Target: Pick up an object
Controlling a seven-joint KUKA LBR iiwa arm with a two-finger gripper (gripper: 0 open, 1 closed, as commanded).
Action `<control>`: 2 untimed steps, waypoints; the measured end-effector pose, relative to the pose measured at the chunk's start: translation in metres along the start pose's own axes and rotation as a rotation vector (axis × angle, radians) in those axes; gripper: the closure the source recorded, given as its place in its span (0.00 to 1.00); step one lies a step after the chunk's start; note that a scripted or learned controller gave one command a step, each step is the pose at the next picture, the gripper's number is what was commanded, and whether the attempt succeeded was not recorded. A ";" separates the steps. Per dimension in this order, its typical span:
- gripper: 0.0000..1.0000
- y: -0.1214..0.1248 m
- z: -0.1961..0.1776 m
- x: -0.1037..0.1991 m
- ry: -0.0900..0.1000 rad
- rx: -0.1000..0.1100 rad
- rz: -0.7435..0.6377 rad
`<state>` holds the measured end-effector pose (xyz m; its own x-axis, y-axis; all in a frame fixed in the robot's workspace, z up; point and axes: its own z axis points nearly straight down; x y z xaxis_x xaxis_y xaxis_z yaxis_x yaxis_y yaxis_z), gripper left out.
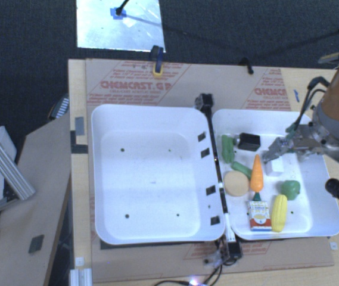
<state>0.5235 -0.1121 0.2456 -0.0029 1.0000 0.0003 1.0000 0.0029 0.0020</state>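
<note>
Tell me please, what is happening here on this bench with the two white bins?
A grey robot arm with an orange band reaches in from the right over the right bin. Its gripper hangs above the bin, close to the carrot and the black block, and nothing shows between its fingers. In that bin also lie a green pickle, a tan round piece, a green pepper, a corn cob and a small carton. The left bin stands beside it.

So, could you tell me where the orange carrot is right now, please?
In the camera view the carrot lies in the right bin, near its middle, between the tan round piece on its left and the green pepper on its right.
</note>
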 end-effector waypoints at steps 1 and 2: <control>0.00 -0.038 0.043 0.025 0.002 0.006 0.001; 0.00 -0.013 0.062 0.135 0.004 0.001 -0.012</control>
<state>0.5103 0.0232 0.1831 -0.0151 0.9999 0.0038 0.9999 0.0151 0.0015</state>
